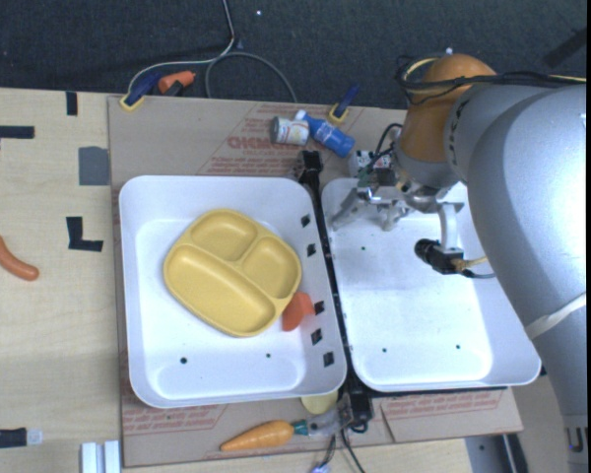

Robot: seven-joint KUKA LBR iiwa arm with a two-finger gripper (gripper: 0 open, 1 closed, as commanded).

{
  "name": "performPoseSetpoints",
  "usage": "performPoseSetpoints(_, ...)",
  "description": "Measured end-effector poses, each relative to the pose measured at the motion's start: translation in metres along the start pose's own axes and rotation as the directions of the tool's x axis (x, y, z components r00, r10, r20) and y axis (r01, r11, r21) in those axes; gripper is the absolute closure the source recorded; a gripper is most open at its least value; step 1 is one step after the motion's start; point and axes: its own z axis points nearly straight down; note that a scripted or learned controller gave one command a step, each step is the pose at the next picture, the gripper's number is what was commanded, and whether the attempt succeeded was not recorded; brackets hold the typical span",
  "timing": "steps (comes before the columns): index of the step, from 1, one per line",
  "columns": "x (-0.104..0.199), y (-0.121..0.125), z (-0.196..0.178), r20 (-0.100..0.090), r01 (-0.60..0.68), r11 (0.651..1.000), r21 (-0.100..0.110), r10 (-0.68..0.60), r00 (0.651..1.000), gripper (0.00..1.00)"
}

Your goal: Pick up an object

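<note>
From the camera view, I see the end effector (379, 203) over the right bin's (424, 363) far edge; I cannot tell its state, and no object sits in it. Candidate objects, a yellow divided plate (231, 269) and an orange piece (296, 312), lie in the left bin (148, 363). Picking remains undone.

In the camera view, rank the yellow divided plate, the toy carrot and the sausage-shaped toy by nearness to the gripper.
From the gripper:
1. Yellow divided plastic plate, in the left white bin.
2. Orange toy carrot, on the cardboard below the bins.
3. Orange sausage-shaped toy, on the bench at far left.
</note>
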Motion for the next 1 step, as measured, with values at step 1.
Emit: performPoseSetpoints(1, 0.001, -0.018, -0.0005, 0.0, -0.002, 1.0, -0.007, 0.002, 1.0, 0.0)
